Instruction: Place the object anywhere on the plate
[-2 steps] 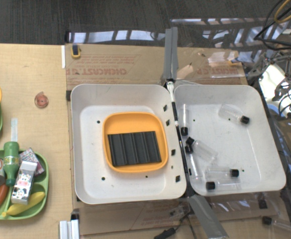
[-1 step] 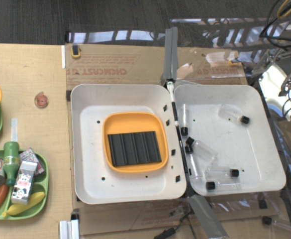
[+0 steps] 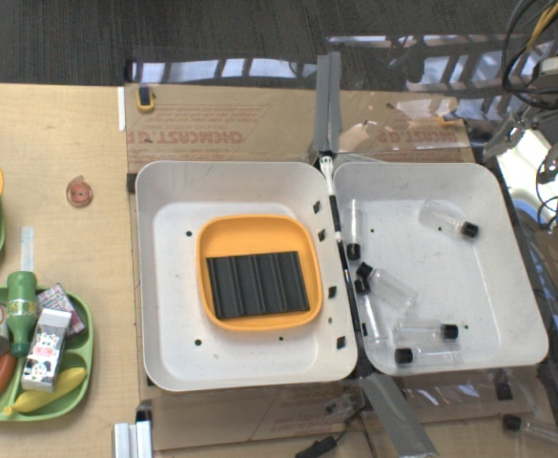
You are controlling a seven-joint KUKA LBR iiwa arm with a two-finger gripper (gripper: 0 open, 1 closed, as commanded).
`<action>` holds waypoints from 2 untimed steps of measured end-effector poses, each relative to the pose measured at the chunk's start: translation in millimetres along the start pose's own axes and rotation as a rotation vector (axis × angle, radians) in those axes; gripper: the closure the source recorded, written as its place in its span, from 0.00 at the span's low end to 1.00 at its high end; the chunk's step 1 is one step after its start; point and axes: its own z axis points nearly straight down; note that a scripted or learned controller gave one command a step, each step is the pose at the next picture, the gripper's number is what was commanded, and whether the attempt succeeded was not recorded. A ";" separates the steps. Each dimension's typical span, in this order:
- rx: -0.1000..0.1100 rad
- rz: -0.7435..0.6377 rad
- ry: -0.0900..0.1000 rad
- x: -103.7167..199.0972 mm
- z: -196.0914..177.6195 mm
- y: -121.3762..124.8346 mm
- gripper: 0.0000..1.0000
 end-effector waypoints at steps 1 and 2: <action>-0.001 -0.308 -0.001 -0.1 12.4 0.2 0.00; 0.000 -0.590 -0.001 -0.3 0.0 0.1 0.00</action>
